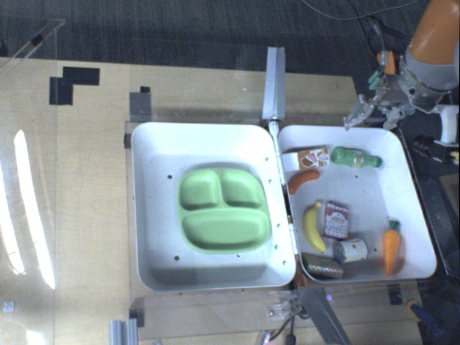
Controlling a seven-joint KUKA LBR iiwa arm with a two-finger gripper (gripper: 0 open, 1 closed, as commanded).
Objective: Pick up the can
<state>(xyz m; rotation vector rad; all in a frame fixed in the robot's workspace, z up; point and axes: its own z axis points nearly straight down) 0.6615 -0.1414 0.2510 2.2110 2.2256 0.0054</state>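
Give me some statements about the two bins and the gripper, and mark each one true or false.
1. The can lies in the right bin. True.
2. The green divided plate sits in the right bin. False: it sits in the left bin.
3. The gripper holds the can. False: it is above the right bin's far rim, apart from the can.
4. The toy carrot lies right of the can. True.
5. The green bottle stands upright. False: it lies on its side.

The robot arm (433,42) has a wide orange band on top and a grey part under it. Its gripper (374,113) is shiny grey metal with thin fingers.
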